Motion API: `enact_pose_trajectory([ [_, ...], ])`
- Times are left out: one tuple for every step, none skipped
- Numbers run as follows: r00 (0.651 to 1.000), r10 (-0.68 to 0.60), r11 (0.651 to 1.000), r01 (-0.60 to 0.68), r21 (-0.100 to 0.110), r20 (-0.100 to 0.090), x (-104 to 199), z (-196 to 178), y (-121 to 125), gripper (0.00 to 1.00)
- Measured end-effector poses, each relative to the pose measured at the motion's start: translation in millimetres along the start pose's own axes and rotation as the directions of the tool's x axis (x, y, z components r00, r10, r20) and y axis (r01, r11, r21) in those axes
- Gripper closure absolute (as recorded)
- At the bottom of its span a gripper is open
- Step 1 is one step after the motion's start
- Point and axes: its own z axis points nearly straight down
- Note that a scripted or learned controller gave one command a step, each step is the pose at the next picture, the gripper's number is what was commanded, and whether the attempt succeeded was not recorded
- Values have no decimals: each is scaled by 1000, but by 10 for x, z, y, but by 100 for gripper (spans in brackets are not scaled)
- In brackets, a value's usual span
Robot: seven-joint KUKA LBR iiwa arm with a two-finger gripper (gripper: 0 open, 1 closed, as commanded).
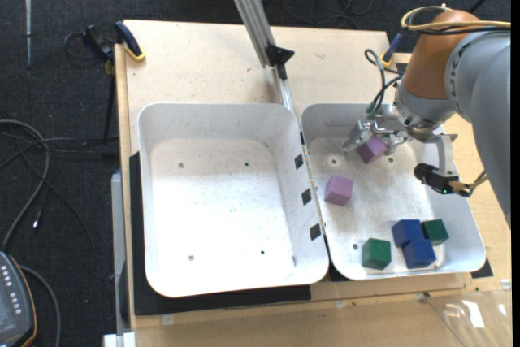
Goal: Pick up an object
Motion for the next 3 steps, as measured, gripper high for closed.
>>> enact_pose_trajectory([
  [1000,2,1000,-2,-3,1,-22,-102,9,100],
  [1000,-5,1000,5,-11,-1,895,-1053,295,100],
  [1000,-4,1000,4,-1,-2,1668,-1029,297,100],
])
